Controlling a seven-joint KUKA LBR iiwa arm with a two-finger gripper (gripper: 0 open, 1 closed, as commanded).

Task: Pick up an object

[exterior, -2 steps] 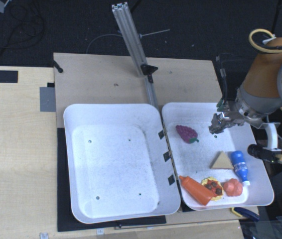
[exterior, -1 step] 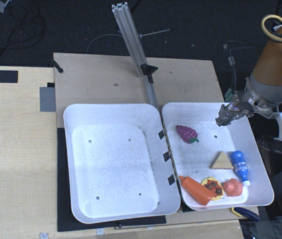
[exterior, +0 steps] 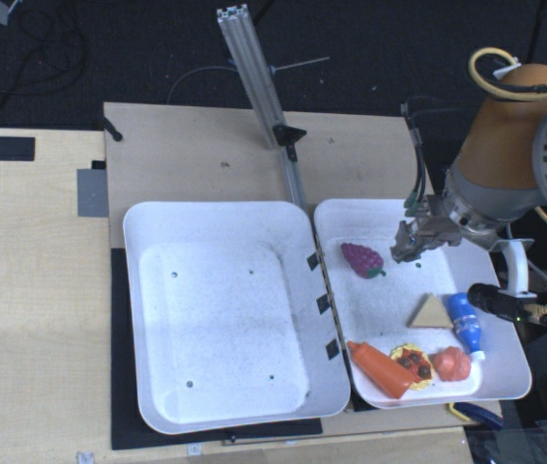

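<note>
Right bin point(exterior: 351, 222): one purple grape bunch point(exterior: 361, 258), long axis slanting, stem toward lower right; one carrot point(exterior: 381, 368); tool point(exterior: 407, 248) above, grip state indiscernible.

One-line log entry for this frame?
tool over right bin | beside purple grapes | nothing seen held | carrot, blue bottle in bin
</note>
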